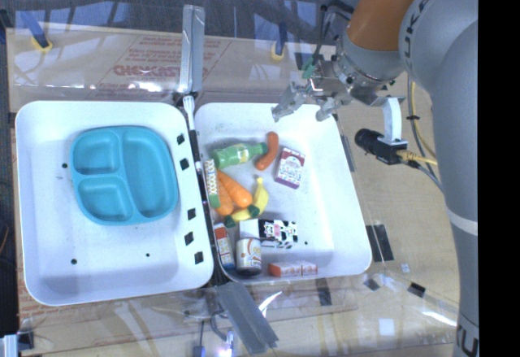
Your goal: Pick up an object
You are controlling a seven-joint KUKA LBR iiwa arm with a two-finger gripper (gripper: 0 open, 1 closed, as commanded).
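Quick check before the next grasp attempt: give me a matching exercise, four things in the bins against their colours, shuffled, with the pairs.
Things:
1. divided tray
2. bottle
3. carrot
4. banana

Colours:
A. orange
B. yellow
C. blue
D. green

Pairs: 1-C, 2-D, 3-A, 4-B. The tray lies in the left bin; the others lie in the right bin.

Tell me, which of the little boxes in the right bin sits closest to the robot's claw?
The maroon box, lying nearest the gripper. The black-and-white cow-print carton and the red box sit farther away, toward the bin's near edge.
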